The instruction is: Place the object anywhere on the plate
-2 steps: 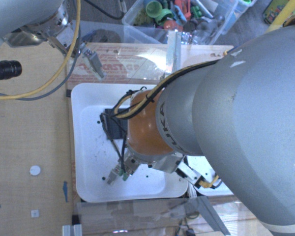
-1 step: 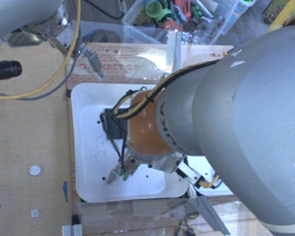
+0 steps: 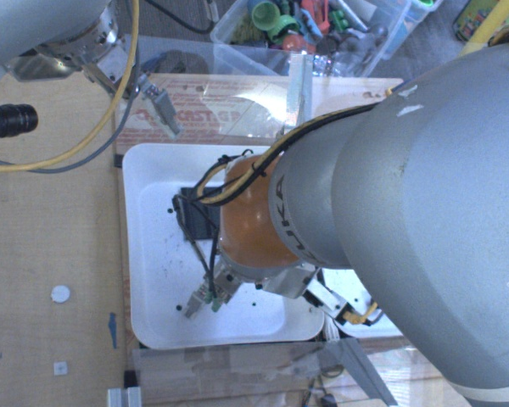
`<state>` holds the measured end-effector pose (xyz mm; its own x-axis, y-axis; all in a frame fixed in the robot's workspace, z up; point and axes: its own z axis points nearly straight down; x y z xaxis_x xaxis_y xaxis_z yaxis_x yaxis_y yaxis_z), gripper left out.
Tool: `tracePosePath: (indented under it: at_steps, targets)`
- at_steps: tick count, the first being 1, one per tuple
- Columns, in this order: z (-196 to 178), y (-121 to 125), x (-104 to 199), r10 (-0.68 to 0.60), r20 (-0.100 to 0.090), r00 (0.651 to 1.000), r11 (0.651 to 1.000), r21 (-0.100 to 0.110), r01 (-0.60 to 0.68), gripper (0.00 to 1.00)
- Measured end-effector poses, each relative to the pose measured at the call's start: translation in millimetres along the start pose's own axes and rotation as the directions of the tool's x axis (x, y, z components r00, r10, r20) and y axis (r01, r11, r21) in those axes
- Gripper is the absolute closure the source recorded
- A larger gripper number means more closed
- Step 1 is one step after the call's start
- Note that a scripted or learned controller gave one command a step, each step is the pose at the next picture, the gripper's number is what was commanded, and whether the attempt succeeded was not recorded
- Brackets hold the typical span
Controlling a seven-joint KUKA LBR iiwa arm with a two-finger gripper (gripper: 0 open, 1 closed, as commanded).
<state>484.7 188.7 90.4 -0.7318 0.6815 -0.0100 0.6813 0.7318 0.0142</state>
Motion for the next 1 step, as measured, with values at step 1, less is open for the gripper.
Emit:
tracePosePath:
  at_steps: [1]
  targets:
    - [0.0, 0.0, 0.0, 0.000, 0.000, 1.000, 1.000, 0.000, 0.000, 0.00]
